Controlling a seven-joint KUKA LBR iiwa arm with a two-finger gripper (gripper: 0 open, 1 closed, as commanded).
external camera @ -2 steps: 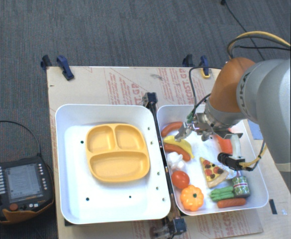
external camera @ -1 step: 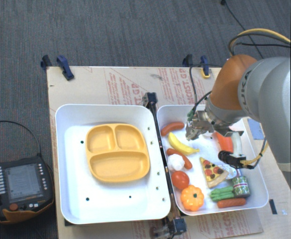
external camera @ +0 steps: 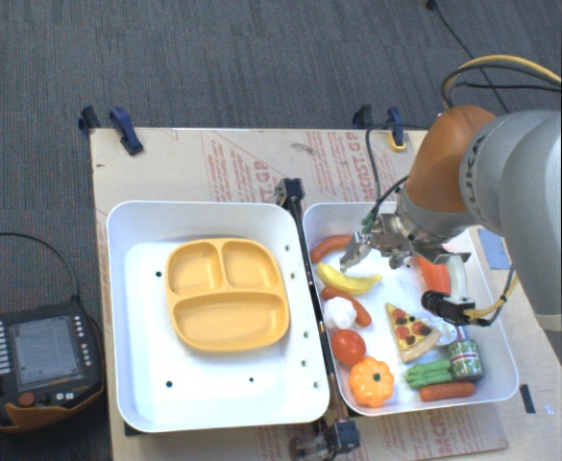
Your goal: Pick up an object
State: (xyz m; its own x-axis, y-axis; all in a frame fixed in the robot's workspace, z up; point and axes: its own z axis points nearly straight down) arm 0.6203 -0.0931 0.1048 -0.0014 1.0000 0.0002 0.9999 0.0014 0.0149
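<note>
My gripper (external camera: 375, 254) hangs over the upper middle of the right bin (external camera: 507, 353), open, with nothing between its fingers. Just below its fingertips lies a yellow banana (external camera: 347, 279). A red sausage (external camera: 327, 248) lies to the left of the gripper near the bin's wall. Below the banana sit a white garlic bulb (external camera: 338, 312), a red tomato (external camera: 348, 346) and an orange pumpkin (external camera: 372, 380). A pizza slice (external camera: 410, 330) lies right of them. The arm covers part of an orange carrot (external camera: 435, 276).
The left bin (external camera: 136, 353) holds a yellow divided plate (external camera: 228, 291). Green beans (external camera: 428, 373), a red-orange stick (external camera: 447, 390) and a small can (external camera: 465, 358) crowd the right bin's lower right corner. A teach pendant (external camera: 36, 358) lies on the floor at the left.
</note>
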